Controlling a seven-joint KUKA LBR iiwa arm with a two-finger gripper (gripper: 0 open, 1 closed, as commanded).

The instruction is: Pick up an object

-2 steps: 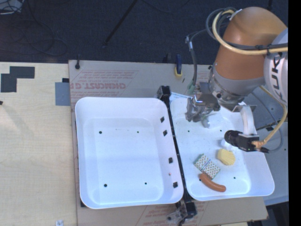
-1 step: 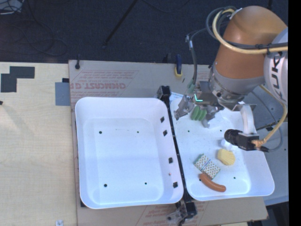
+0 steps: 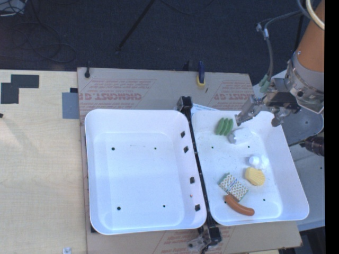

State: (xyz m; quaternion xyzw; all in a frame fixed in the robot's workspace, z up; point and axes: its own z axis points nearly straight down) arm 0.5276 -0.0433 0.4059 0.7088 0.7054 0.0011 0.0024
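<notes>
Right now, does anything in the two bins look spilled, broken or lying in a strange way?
Nothing stands out. The green item, small grey piece, white ball, yellow piece, patterned packet and sausage lie loose in the right bin, none visibly damaged or spilled. The gripper hangs open above them.

Both bins, left [image 3: 106, 121] and right [image 3: 296, 194], look like smooth white plastic with a slight sheen, sitting on a matt brown cardboard sheet [image 3: 132, 91] with red print; bench top [image 3: 37, 163] beside it is pale wood-look board, matt. Gripper [image 3: 258, 116] reads as dull grey metal, arm's orange band [image 3: 313, 41] smooth and satin. In the right bin: sausage [image 3: 239, 206] glossy orange-red, yellow lump [image 3: 255, 176] matt, green pods [image 3: 224, 126] smooth like plastic, checked packet [image 3: 233, 186] looks like paper or cloth, can't tell which.
</notes>
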